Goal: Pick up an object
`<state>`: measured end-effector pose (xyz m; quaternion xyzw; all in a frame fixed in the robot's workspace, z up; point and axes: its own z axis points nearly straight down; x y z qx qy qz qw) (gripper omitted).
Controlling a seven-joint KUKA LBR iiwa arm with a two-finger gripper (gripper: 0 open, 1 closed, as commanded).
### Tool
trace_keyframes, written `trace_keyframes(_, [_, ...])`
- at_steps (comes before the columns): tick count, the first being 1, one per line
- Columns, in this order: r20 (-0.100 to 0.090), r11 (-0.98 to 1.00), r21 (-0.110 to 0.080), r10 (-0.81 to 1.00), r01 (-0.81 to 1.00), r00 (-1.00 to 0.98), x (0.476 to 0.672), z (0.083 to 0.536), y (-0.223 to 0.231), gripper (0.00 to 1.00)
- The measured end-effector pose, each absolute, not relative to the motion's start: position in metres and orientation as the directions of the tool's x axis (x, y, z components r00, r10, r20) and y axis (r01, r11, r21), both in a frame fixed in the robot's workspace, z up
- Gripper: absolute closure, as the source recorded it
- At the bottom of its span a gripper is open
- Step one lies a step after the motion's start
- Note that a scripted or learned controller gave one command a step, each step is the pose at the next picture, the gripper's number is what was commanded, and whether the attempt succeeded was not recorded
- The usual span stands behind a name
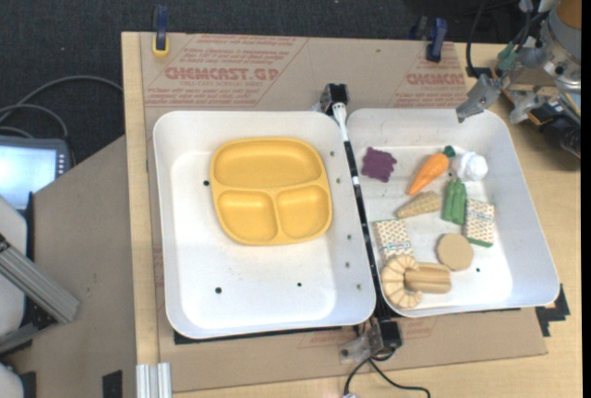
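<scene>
**Arm parked at the far right, toy food waiting in the right bin**

From the overhead camera, looking down at a slant, two shallow white bins sit side by side on a brown board printed with red lettering. The left white bin (185,295) carries a yellow plastic divided tray (271,189), three compartments, lying flat in the upper middle of the bin with nothing in it.

The right white bin (526,239) has all the small pieces. A purple crinkled toy piece (378,163) lies near the upper left, close to the seam between the bins. Just right of it is an orange toy carrot (428,173), tilted, its green tip pointing up and right toward a small white rounded object (474,167). Below the carrot lies a tan wedge-shaped piece (420,205), and beside that a green toy bottle (453,202) stands or lies roughly upright in the view. Two patterned cracker-like squares (393,236) (479,223) sit left and right of it. Lower down are a round tan disc (454,251) and a tan cylinder resting on a sliced round piece (413,280).

The robot's gripper (476,98) hangs at the upper right, above the bin's back corner, well apart from the toys. I cannot tell how far its jaws are spread; nothing is seen in them.
</scene>
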<state>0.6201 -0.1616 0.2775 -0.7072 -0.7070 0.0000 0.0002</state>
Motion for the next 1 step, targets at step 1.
trace_keyframes(1, [0.003,-0.001,-0.01,1.0,1.0,0.001,0.6106,0.1708,-0.1639,0.0])
